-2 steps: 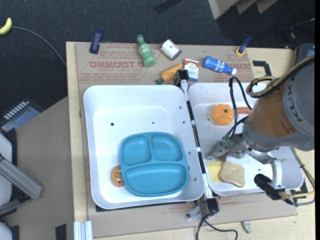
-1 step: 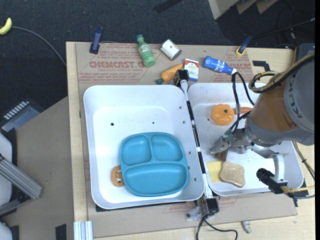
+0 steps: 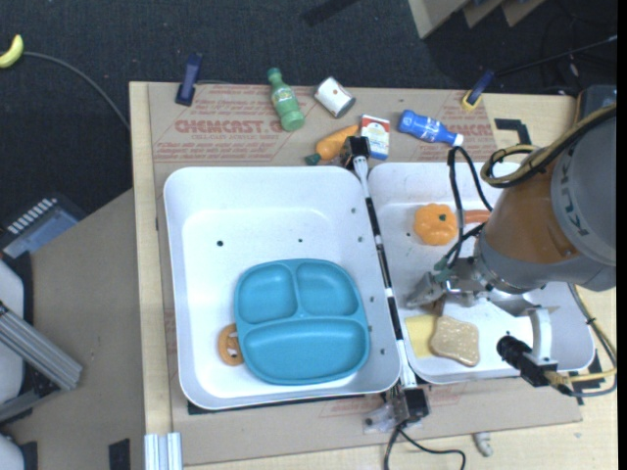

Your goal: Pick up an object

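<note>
Reaching in from the right, the grey arm with its orange band (image 3: 529, 225) hangs over the right bin (image 3: 392, 189), its gripper (image 3: 438, 290) low above the bin floor; whether the claw is apart or together cannot be told from this view, and nothing can be seen between its tips.

Right bin, contents: an orange pumpkin-shaped toy (image 3: 434, 223) near the back, apart from the gripper; a pale yellow wedge (image 3: 419, 335) at the front left corner; a speckled tan slice (image 3: 457, 342) touching the wedge's right side, just below the gripper.

Left bin (image 3: 196, 213), contents: a blue divided plate (image 3: 299, 319) toward the front; a small brown pretzel-like piece (image 3: 229, 345) tucked against the plate's left edge.

Bench behind the bins: a green bottle (image 3: 286, 101), a small white can (image 3: 335, 96) on its side, a blue bottle (image 3: 428, 127) on its side, a small carton (image 3: 374, 135), and an orange item (image 3: 336, 144) beside the carton.
</note>
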You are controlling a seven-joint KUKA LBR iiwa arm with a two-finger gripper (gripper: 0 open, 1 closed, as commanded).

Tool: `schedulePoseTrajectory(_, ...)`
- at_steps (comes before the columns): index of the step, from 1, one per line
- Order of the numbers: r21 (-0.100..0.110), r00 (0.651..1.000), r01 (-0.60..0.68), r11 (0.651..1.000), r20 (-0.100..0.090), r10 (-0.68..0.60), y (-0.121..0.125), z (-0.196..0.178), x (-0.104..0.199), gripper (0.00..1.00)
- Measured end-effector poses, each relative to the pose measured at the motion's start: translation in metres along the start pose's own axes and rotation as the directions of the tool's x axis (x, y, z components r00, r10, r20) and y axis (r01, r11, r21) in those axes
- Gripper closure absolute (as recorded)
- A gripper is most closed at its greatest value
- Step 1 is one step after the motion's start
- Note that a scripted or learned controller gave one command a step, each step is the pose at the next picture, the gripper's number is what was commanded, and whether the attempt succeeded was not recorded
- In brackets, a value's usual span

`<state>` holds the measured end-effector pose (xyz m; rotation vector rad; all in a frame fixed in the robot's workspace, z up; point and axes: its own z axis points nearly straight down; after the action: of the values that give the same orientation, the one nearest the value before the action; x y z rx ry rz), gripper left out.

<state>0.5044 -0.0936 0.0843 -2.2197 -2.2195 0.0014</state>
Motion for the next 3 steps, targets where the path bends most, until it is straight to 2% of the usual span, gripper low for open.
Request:
schedulePoseTrajectory(1,0.0,1.0,0.0,1.0,0.0,0.0,-0.007,0.0,0.0,0.0)
schedulePoseTrajectory(2,-0.004,1.0,0.0,1.0,0.003,0.0,0.012,0.0,-0.008,0.0)
schedulePoseTrajectory(3,0.0,1.0,0.0,1.0,0.0,0.0,0.007,0.0,0.002,0.0)
